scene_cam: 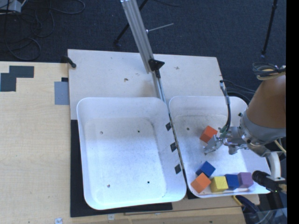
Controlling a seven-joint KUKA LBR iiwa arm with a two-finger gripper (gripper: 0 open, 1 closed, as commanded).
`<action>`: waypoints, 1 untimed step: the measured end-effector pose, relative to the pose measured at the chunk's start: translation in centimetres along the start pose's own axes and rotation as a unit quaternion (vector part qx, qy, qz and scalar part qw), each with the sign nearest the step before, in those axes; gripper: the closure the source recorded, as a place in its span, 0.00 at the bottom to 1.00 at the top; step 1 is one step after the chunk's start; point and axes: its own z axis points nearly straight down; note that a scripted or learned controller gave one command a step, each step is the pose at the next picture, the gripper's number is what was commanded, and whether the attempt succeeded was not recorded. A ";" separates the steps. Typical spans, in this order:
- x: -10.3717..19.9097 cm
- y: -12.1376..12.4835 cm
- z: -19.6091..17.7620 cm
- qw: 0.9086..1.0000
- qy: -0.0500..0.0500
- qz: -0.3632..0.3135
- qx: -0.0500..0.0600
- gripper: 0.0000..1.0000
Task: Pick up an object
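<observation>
In the right bin (pixel 196 107) an orange-red block (pixel 208 134) lies near the middle. My gripper (pixel 213 145) hangs just below and to the right of it, its grey fingers pointing left toward the bin floor. Nothing is visible between the fingers. Along the bin's front edge sit a dark blue block (pixel 206 168), an orange block (pixel 201 182), a yellow block (pixel 218 184), another blue block (pixel 231 181) and a purple block (pixel 245 179).
The left bin (pixel 93 125) lies beside the right one, with a dividing wall with black clips (pixel 172 146) between them. A slanted aluminium rail (pixel 140 36) rises at the back. The arm's orange band (pixel 271 104) overhangs the right bin's right side.
</observation>
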 end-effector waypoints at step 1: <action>0.1 6.9 8.1 1.000 0.000 -0.004 0.003 0.00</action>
